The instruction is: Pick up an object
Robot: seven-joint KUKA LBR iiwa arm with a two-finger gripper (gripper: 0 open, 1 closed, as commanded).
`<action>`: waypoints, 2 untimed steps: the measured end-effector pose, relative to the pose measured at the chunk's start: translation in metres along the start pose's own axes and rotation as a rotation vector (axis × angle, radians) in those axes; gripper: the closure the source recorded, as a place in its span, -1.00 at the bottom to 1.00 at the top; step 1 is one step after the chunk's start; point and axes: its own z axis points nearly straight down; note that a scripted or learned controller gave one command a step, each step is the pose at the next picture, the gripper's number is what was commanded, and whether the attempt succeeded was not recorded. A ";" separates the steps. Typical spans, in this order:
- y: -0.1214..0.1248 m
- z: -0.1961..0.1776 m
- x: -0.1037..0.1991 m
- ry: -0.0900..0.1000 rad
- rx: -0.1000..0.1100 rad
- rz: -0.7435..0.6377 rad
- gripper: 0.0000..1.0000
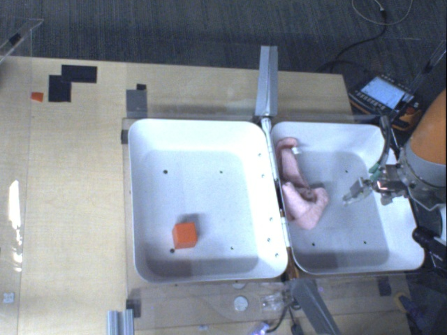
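On wooden bench (pixel 70 208), two white bins (pixel 202 138)

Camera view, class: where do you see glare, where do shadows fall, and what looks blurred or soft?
In the camera view, a bright streak of glare lies on the pale wooden bench at far left; the small orange cube throws a short dark shadow onto the left white bin's floor; the pink floppy object in the right white bin looks soft-edged; the two-finger gripper is slightly blurred.
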 end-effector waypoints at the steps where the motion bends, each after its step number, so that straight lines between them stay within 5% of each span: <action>1: 0.043 0.100 0.006 -0.004 -0.012 -0.335 -1.00; 2: 0.088 0.101 0.043 -0.006 -0.014 -0.383 -1.00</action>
